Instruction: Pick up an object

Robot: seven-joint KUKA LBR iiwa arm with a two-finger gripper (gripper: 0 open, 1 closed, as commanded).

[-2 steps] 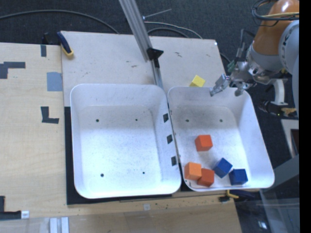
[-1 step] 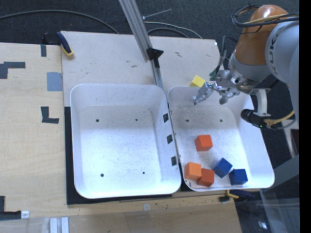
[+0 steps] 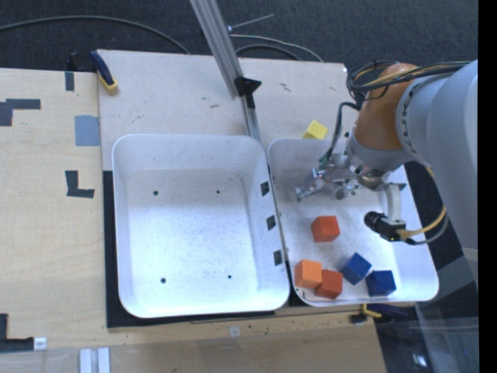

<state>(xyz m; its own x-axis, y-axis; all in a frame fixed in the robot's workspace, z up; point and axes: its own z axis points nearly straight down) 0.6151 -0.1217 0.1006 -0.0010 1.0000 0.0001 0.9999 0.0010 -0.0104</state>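
Gripper [image 3: 320, 183] sits low over the upper part of the right bin [image 3: 423, 286], arm entering from the right with its orange band [image 3: 380, 119] above the wrist; whether the fingers are apart or together cannot be told from this angle, and nothing is seen between them. Using the right bin as reference: one orange cube [image 3: 325, 228] lies near its centre, just below the gripper and apart from it. Along its lower edge sit a second orange cube [image 3: 308, 273] touching a darker orange-red cube [image 3: 329, 284], then two blue cubes [image 3: 356, 267] and [image 3: 380, 282] close together toward the lower right corner. A yellow block [image 3: 315, 130] rests on the bench just outside the bin's upper rim. The left bin [image 3: 124, 208] adjoins the right bin's left wall.
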